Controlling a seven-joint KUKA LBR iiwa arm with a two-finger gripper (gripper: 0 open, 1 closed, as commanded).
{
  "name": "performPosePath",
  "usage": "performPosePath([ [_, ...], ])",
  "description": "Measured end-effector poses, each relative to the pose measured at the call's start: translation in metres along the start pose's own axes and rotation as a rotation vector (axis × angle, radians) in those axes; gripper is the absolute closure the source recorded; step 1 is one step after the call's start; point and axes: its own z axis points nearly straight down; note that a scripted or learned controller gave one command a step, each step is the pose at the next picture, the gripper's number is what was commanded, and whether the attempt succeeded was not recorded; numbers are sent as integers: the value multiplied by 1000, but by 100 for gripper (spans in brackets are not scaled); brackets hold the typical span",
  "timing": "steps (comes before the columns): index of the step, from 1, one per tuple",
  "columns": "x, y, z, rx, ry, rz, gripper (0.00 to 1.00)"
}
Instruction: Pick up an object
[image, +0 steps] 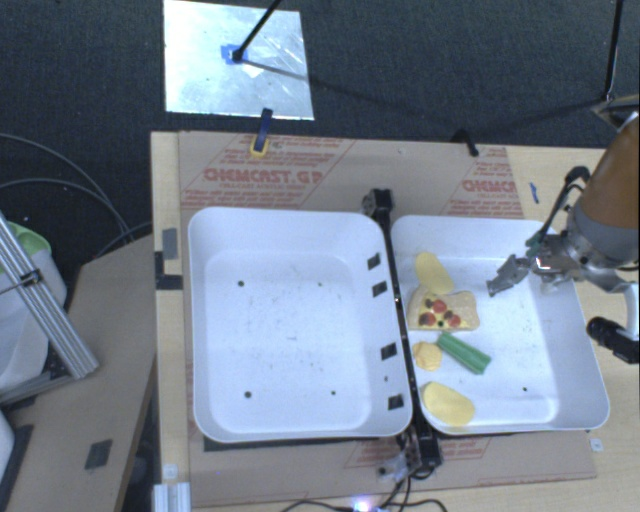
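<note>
Hand (508, 276) sits over the right bin (570, 360), upper right of frame, above bare bin floor; its grip state I cannot tell at this size, and nothing shows in it. Pickable items cluster at the right bin's left side, close to the divider: yellow piece (433, 271) on top, pizza slice (447, 311) just below it, small yellow bit (427, 355), green stick (465, 353) touching or nearly touching the slice's lower edge, yellow chip (448, 403) lowest. Hand is apart from all of them, to their right.

Risks, judged: items are flat and packed, so a descent may land between two and close on air, or nudge one into another. The slice lies flat, hard to get under. Things near the bin wall leave little room on the divider side; a collision with the wall is possible.

Left bin (290, 320) is beside it. Clips (380, 290) line the divider. Foil sheet (238, 58) lies upper left, off the bench (330, 165).
</note>
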Motion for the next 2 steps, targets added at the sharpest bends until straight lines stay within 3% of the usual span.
performPosePath([
  [1, 62, 71, 81, 0, 3, -8, 0],
  [2, 80, 24, 96, -17, -7, 1, 0],
])
